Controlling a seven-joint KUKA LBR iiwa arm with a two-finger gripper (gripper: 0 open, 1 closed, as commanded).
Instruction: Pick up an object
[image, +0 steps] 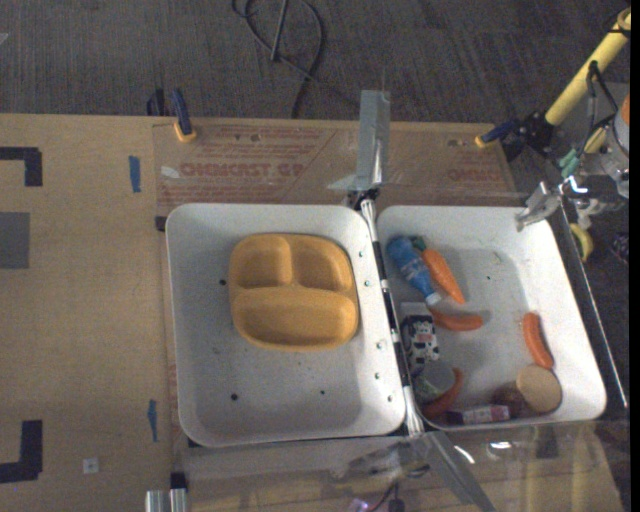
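Note:
The right bin (500, 250) holds a blue bottle (408, 262) and a carrot (442, 275) near its far left. An orange sausage (458, 321) lies mid-bin and another sausage (537, 340) lies at the right. A cow-patterned carton (423, 342) and a grey cup (434, 380) sit along the left wall. A tan round disc (540, 388) and a pink bar (485, 413) lie at the near edge. My gripper (543, 205) hangs over the bin's far right corner, away from all the objects, with nothing visibly in it.
The left bin (200, 380) bears a yellow divided plate (293, 290). A metal divider post (372, 140) stands behind the seam between the bins. Clamps and a yellow-handled tool (585, 75) crowd the far right, beside the arm.

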